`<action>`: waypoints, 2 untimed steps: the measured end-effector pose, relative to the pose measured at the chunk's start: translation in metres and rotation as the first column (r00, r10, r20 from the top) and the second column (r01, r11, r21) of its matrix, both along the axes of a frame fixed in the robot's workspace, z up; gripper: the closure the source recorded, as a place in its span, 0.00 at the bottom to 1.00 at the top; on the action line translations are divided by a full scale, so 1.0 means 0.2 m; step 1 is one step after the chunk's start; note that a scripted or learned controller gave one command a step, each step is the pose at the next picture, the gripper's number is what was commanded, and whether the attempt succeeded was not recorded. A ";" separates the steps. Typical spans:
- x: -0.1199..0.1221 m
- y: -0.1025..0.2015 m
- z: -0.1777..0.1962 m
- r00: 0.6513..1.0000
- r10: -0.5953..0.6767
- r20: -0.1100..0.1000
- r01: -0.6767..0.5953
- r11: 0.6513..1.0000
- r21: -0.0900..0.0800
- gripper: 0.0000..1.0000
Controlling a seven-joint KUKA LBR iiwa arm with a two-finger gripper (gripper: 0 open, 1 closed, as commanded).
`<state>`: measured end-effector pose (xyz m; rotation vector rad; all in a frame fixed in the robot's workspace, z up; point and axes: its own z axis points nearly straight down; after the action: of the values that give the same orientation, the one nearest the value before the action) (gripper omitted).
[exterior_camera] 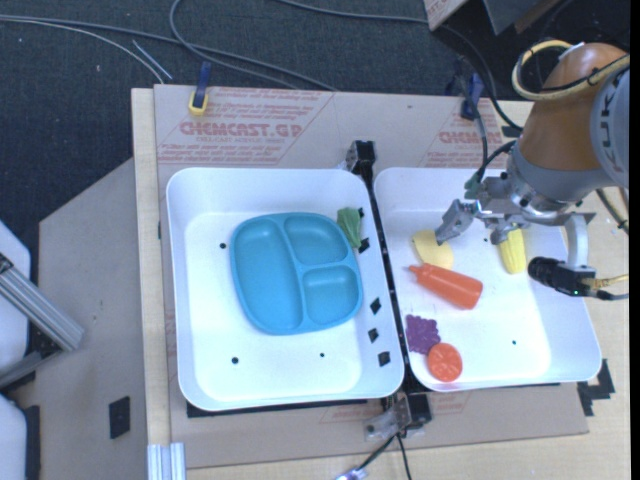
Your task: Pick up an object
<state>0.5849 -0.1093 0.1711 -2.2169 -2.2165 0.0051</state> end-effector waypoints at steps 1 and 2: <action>0.00 -0.04 -0.23 1.000 0.000 0.001 0.000 1.000 -0.001 0.00; 0.00 -0.03 -0.44 1.000 0.000 0.002 0.000 1.000 0.000 0.00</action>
<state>0.5839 -0.1160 0.0828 -2.2177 -2.2175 0.0032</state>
